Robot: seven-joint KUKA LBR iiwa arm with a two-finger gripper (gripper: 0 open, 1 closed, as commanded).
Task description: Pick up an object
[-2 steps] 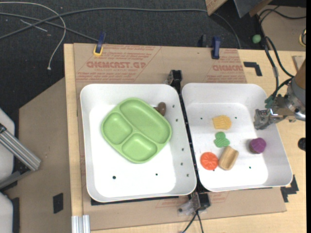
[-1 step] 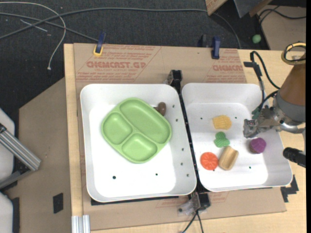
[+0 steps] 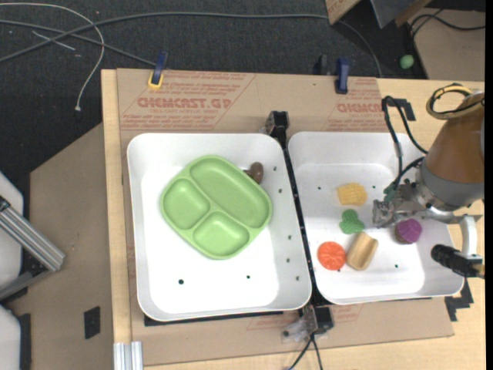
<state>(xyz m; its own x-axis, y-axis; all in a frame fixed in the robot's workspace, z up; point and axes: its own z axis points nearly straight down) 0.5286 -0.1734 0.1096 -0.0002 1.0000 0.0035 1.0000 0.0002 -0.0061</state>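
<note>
A: Where does the pick stand?

B: It looks like early days. The grey arm's gripper [image 3: 387,209] hangs low over the right white bin [image 3: 331,287], close beside the purple round toy [image 3: 408,230]. Nothing can be seen lifted clear of the bin floor.

A: Has it closed on something?

B: That cannot be told; the wrist hides that part.

A: What could it take?

B: The purple toy is nearest. The small green clustered toy [image 3: 351,222], the yellow ridged block [image 3: 352,194], the tan cylinder [image 3: 361,251] and the orange-red round toy [image 3: 332,255] lie further left. In the left white bin [image 3: 154,284], a light green divided plastic tray [image 3: 216,206] sits with a small brown lump [image 3: 255,172] at its upper edge.

A: So what remains?

B: Seemingly the whole grasp and lift.
</note>
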